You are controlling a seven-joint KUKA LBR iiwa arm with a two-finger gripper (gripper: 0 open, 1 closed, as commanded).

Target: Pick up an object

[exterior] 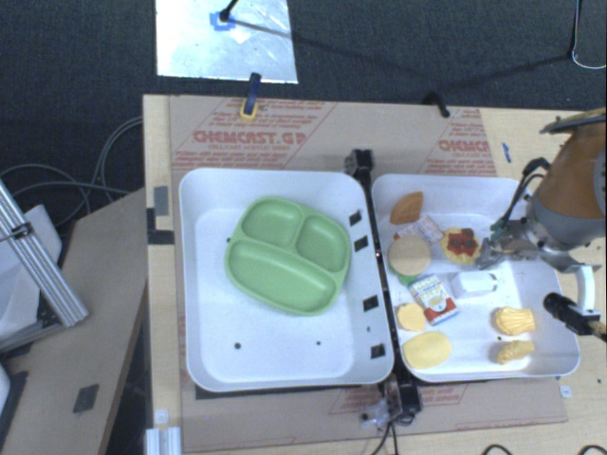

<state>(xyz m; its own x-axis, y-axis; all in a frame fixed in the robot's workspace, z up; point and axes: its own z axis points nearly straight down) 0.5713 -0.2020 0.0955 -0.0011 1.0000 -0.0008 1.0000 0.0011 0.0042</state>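
Note:
The right bin (pixel 541 368) holds several toy food pieces. Among them are a brown bread piece (pixel 408 207), a round beige disc (pixel 410 254), a red and yellow piece (pixel 462 243), a small carton (pixel 432 297), a white block (pixel 474 283), a yellow corn-like piece (pixel 512 321), a smaller yellow piece (pixel 513 352) and a yellow disc (pixel 427 351). My gripper (pixel 491 252) reaches in from the right and sits low in this bin. It is just right of the red and yellow piece and above the white block. I see nothing held in it.
The left bin (pixel 204 349) holds a green divided plate (pixel 287 254). A black divider (pixel 375 254) runs between the bins. The arm's orange band (pixel 579 173) and grey wrist (pixel 564 221) hang over the right bin's right side. Cardboard lies under both bins.

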